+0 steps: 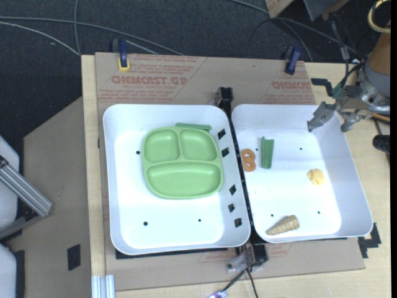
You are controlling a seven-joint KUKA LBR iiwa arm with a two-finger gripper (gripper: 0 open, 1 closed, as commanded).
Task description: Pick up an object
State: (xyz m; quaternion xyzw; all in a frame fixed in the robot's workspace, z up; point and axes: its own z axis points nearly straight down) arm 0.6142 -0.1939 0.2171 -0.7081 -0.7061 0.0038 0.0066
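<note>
Camera view has the gripper [334, 119] poised over the top right corner of the right bin [347, 185], its 2 fingers spread apart with nothing between them. Inside that bin lie a green block [267, 153], a small orange pretzel [248, 159], a yellow lump [316, 176] and what looks like a tan cone [283, 225]. A green divided plate [182, 163] sits in the left bin [124, 216].
</note>
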